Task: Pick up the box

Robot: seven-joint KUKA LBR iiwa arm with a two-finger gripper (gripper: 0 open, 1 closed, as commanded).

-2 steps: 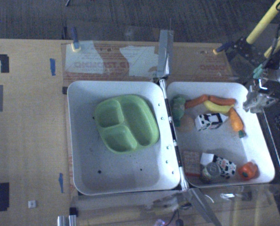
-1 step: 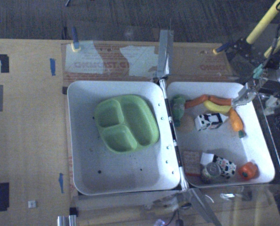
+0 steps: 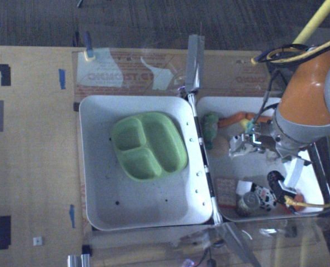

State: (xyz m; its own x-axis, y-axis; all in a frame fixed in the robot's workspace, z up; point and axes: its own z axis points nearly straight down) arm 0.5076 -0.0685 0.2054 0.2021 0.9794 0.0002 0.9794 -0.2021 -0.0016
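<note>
camera view: gripper (image 3: 244, 144), finger state impossible to tell, hovers amid clutter; it may miss the box (image 3: 225, 189).

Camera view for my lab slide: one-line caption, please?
KUKA arm's gripper poised over the cluttered right bin; a green divided plate sits in the left bin.

Green divided plate (image 3: 149, 146) in left bin (image 3: 93, 166)

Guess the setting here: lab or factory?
Likely a robot lab: two white bins on a taped bench, a KUKA arm over toys, grey carpet beyond.
</note>
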